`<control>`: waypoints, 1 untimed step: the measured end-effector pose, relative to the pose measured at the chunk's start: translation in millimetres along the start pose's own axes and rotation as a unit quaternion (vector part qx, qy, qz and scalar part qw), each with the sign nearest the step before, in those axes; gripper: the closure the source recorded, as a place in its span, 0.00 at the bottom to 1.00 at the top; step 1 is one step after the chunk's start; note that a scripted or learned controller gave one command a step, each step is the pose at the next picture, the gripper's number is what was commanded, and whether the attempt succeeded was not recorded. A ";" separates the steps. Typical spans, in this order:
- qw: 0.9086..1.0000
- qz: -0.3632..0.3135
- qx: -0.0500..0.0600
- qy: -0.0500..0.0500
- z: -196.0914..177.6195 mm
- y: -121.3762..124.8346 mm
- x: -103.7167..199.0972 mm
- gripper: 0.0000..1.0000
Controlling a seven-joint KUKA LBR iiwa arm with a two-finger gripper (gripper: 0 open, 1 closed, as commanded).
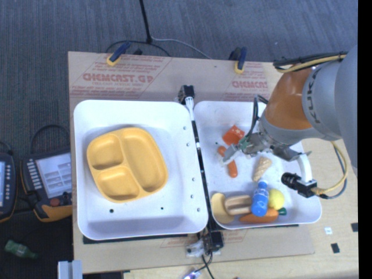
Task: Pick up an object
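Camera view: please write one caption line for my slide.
KUKA arm's gripper over small items in right bin; yellow tray in left bin.

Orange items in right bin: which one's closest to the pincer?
The small orange piece, just left of the pincer; the orange block and elongated piece lie farther.

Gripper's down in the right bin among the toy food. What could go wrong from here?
The gripper sits between three small orange pieces, so it may close on none or nudge them apart. The cream cone-shaped piece lies close under the wrist and could get knocked. The other items are heaped against the right bin's near wall, awkward to reach.
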State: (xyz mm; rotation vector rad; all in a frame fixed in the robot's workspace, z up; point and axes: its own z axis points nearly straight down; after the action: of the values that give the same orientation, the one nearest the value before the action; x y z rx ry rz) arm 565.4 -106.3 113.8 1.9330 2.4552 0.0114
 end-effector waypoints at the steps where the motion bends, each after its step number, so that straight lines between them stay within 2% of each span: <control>1: 1.000 0.026 0.004 0.003 19.9 -1.8 1.6 0.00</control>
State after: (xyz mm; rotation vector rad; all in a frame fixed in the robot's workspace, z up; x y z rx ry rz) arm 563.6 -105.3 93.9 2.0033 2.4113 0.0087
